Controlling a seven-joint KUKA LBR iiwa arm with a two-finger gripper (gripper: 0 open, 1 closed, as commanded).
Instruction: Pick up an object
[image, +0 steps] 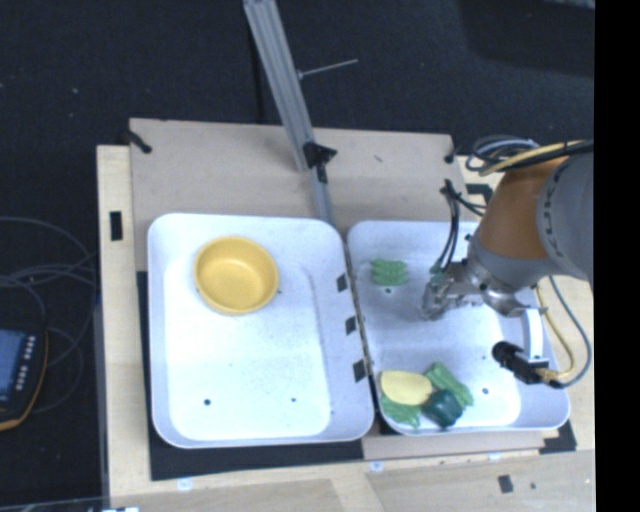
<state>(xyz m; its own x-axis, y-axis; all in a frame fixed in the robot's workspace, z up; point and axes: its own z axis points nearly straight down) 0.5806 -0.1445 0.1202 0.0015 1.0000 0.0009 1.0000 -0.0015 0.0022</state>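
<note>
Two shallow white bins sit side by side on the counter (250, 170). The left bin (250, 400) carries a yellow bowl (237, 274) toward its ten o'clock corner, upright with its hollow facing up. In the right bin (480, 410), a small green ridged piece (389, 271) lies toward ten o'clock, near the wall shared with the left bin. Down at the bin's seven o'clock corner a cluster of things lies close together: a yellow rounded object (401, 385), a light green piece (402, 410) just under it at six o'clock, a green leafy piece (447, 381) at its three o'clock, and a dark teal object (441, 407) touching the leafy piece from below. The grey arm with its orange band (510, 215) enters from three o'clock, and its pincer (437, 301) hangs over the middle of the right bin, at the four o'clock side of the green ridged piece and well apart from the corner cluster. Nothing shows between its tips; whether it is released or clenched, I cannot tell from this angle. A slanted grey metal bar (285, 90) crosses the counter at twelve o'clock.
</note>
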